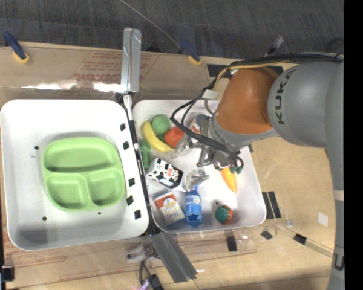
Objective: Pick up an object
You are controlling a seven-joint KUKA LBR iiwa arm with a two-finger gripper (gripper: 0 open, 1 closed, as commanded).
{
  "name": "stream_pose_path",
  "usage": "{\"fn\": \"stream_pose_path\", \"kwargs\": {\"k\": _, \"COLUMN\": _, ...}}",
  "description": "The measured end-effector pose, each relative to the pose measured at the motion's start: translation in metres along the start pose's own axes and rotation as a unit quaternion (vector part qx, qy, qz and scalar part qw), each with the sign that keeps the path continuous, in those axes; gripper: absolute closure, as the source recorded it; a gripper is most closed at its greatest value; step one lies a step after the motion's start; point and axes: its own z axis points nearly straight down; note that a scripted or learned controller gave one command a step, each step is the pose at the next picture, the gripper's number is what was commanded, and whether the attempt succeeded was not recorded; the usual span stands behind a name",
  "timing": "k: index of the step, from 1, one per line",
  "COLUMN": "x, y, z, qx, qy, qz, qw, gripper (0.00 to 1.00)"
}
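My gripper (199, 175) hangs low in the right bin (254, 213), its tips just above the top of a blue bottle (193, 206). Nothing shows between its fingers. To its left lies a black-and-white patterned card (165, 173). A yellow banana (153, 138), a green ball (161, 124) and a red piece (174, 137) lie in the bin's far left part. An orange carrot (230, 178) is just right of the gripper. A small box with a red and white label (169, 208) and a red-green toy (223, 213) rest near the front wall.
The left bin (24, 222) bears a green divided tray (83, 173). A metal bar (130, 59) stands upright at the back between the bins. The arm's orange band (245, 101) and cables overhang the right bin's back right part.
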Motion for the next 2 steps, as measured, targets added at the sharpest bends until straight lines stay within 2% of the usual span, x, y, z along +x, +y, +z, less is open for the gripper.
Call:
{"fn": "stream_pose_path", "kwargs": {"k": 1, "x": 0.0108, "y": 0.0371, "z": 0.0134, "qx": 0.009, "qy": -0.015, "qz": 0.087, "qw": 0.9960, "gripper": 0.00}}
{"fn": "stream_pose_path", "kwargs": {"k": 2, "x": 0.0202, "y": 0.0430, "z": 0.0143, "qx": 0.005, "qy": -0.014, "qz": 0.172, "qw": 0.9849, "gripper": 0.00}}
